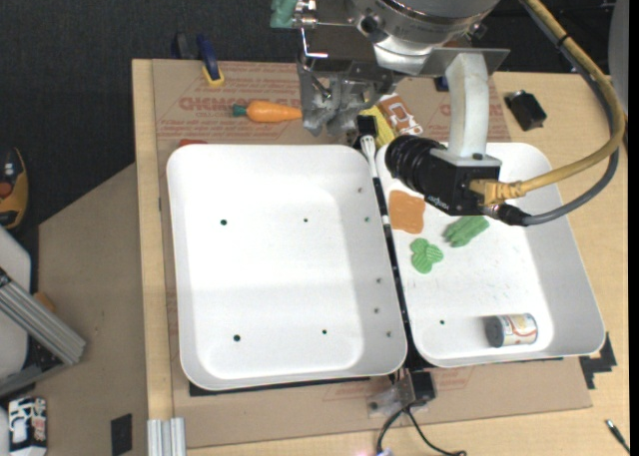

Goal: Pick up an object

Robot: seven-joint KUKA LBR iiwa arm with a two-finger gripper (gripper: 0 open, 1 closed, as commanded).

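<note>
Camera view looks down on two shallow white plastic bins set side by side on the brown cardboard-covered worktop [100, 274]. Left bin [200, 244] and right bin [559, 274] touch along their inner edges. Metal pincer [334, 105] of the grey arm hangs above the bins' far edge; whether it is wide or narrow, I cannot tell. Lying in the right bin are a flat orange piece [406, 213], two green leafy toys [427, 255] [465, 230], and a small white can [512, 329] near the front. An orange toy carrot [268, 112] lies on the worktop behind the left bin.
</note>
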